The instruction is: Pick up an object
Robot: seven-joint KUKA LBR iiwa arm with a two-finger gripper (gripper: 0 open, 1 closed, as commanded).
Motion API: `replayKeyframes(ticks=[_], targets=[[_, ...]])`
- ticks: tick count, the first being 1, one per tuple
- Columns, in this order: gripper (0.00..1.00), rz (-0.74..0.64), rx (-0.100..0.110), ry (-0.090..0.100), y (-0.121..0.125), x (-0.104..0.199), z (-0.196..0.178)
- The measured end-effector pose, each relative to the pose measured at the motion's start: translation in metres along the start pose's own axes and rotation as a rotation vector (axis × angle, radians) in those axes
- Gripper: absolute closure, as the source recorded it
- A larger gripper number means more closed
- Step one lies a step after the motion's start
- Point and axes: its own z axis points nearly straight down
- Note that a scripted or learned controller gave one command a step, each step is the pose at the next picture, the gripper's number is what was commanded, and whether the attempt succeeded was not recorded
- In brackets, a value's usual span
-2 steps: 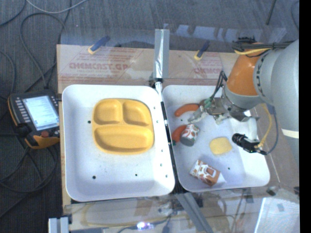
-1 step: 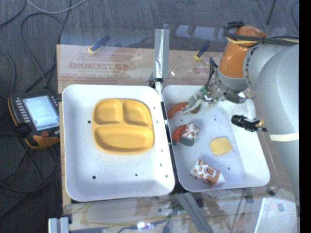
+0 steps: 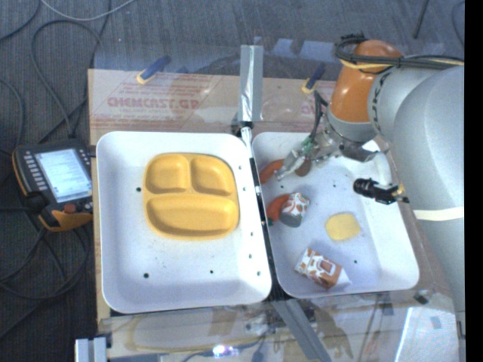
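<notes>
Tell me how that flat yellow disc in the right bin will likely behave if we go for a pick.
The yellow disc lies flat on the right bin floor, so the fingers may struggle to get under its low edge. It looks thin and probably light, likely to slide when nudged. Lying flat, it seems unlikely to roll. The end effector is well away, near the bin's upper left.

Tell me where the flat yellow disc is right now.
The flat yellow disc lies in the right bin, toward its right side, above the orange-and-white carton and right of the grey-and-orange object.
</notes>
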Motion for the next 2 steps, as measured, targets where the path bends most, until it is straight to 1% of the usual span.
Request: replayKeyframes(ticks=[1, 2], targets=[[0.00, -0.127, -0.017, 0.005, -0.049, 0.025, -0.002], [0.00, -0.212, -0.021, 0.004, -0.130, 0.053, -0.002]])
